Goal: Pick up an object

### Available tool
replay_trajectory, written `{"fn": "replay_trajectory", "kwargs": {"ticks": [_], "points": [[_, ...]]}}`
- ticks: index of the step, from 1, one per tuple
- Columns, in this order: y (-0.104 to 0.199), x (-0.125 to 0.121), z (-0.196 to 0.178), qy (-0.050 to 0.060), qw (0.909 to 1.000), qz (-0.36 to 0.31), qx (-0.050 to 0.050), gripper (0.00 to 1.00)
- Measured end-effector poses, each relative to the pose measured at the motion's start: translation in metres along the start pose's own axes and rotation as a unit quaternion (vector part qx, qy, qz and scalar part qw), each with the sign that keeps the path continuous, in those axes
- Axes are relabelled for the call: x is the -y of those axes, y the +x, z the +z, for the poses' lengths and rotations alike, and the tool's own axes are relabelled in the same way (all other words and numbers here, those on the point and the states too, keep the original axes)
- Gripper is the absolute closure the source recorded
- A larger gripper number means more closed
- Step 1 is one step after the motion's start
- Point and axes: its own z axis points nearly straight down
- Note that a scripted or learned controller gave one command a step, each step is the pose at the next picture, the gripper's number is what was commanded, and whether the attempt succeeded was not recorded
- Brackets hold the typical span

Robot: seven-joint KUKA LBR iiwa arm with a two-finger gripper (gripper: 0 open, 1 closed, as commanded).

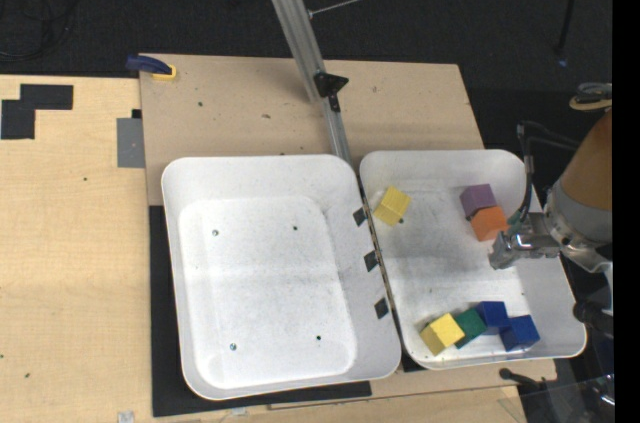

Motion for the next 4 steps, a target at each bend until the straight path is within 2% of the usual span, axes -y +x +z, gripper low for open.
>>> {"fn": "replay_trajectory", "kwargs": {"ticks": [1, 2, 4], "points": [[0.000, -0.006, -0.062, -0.001, 1.0000, 0.000, 0.001, 1.00], [-0.001, -0.008, -0.105, -0.001, 1.0000, 0.000, 0.000, 1.00], [0.108, -0.033, -0.080, 0.003, 1.0000, -0.001, -0.002, 1.00]]}}
